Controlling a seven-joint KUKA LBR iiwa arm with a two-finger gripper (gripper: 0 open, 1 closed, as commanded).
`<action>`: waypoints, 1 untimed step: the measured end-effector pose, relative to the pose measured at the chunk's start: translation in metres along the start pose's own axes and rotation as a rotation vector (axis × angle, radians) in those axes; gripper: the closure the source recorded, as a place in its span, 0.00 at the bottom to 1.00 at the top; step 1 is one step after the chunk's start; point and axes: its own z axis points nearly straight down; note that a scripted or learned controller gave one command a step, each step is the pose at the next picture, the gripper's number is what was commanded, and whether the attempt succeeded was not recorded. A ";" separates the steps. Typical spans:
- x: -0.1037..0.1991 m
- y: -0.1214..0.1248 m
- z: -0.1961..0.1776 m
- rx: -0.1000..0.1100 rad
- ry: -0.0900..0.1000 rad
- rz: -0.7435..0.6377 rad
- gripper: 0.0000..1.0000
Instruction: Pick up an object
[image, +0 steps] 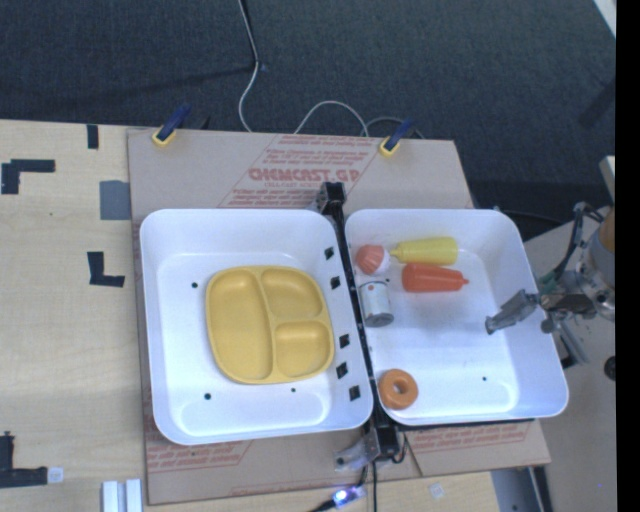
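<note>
While the gripper sits right of the red bottle, grip state untellable, you risk grabbing air.

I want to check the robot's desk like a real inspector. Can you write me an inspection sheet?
Surface: two shallow white bins side by side on a cardboard sheet.
Job's things: right bin holds a yellow plastic bottle, red-orange plastic bottle, orange-and-white ball, small silver can, orange ring.
Clutter: yellow divided plastic tray in left bin.
Grippers: grey gripper at right bin's right edge, holding nothing.
Cables: white cable behind.
Surroundings: dark carpet.
</note>
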 end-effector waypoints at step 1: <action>0.000 0.003 -0.005 -0.010 -0.003 -0.004 0.00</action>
